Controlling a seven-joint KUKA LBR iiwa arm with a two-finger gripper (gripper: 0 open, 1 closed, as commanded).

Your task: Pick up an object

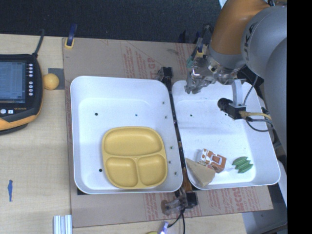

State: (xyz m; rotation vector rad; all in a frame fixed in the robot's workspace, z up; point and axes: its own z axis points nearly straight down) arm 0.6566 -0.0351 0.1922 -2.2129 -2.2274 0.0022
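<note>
A grey robot arm's gripper [196, 83] hangs over the right bin's [253, 140] far corner, well apart from the carton [211, 159], wedge [200, 172] and green piece [242, 164]. Its grip can't be judged. A yellow tray [134, 156] fills the left bin [87, 111].

Both bins are plain white: the left bin [83, 130] holds a pale yellow divided tray [134, 156], the right bin [258, 145] a tan wedge [200, 172], a small white packet with orange-red print [211, 159] and a green leafy piece [242, 164]. The arm [253, 28] is grey with an orange band. The table [34, 160] is light wood grain under brown cardboard [126, 57] with faded red lettering; a black and orange pendant [17, 91] lies beside a yellow ball [50, 81]
</note>
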